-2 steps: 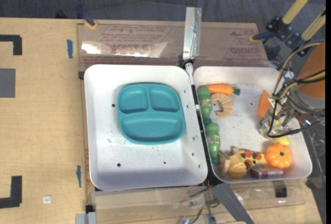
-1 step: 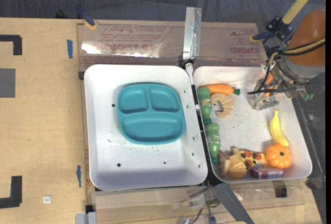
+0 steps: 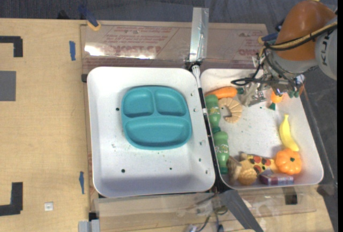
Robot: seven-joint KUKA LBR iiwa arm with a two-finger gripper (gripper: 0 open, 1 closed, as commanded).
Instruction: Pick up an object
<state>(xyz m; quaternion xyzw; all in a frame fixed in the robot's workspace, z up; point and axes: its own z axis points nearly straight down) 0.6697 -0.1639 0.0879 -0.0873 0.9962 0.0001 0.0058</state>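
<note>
Gripper (image 3: 256, 92) sits low over the far end of the right bin (image 3: 313, 164), just beside the orange carrot (image 3: 225, 91); can't tell how it's set, the wrist and cable clutter hide it. No object visibly held. Likely target is the carrot or the tan ridged piece (image 3: 233, 111) right below it, both near the bin's far-left corner. My read for doing this well: come straight down and centre on one item, since carrot, tan piece and the green pieces (image 3: 214, 113) along the left wall are packed tight and a skewed approach would nudge neighbours or clip the wall. Isolated banana (image 3: 288, 134), well apart toward the right wall, looks an easier pick. Counts in the right bin: one carrot, one tan ridged piece, about three green pieces in a row (hard to separate), one banana, one small pumpkin (image 3: 289, 162), one purple item (image 3: 273, 178), a brownish cluster (image 3: 247, 167) at the near wall that I can't resolve. Left bin (image 3: 102, 172): one teal divided plate (image 3: 156, 117), three compartments. Two bins on the worktop (image 3: 37, 118).
</note>
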